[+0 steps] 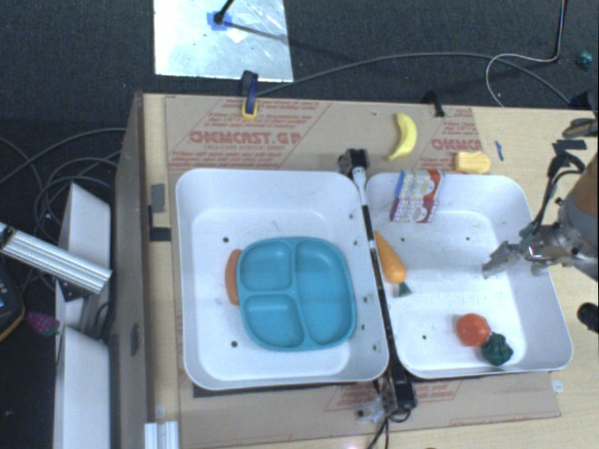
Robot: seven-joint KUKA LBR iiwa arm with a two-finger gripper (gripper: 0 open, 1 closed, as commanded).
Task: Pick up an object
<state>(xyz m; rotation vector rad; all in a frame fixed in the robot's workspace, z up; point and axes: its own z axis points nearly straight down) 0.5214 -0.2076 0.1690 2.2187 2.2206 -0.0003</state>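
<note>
In the right bin (538, 279) a red tomato (474, 328) lies beside a green broccoli piece (497, 349) near the front right corner. An orange carrot (390, 258) rests along the bin's left wall. A small printed carton (415, 195) stands at the back left. My gripper (500, 259) reaches in from the right, hanging over the bin's right half, above and behind the tomato and apart from it. Nothing is visibly held.
The left bin (201, 251) holds a blue divided plate (296, 291) with an orange sausage-like piece (231, 276) at its left side. A banana (404, 137) and a yellow block (473, 163) lie on the bench behind the bins. Cables run at the back right.
</note>
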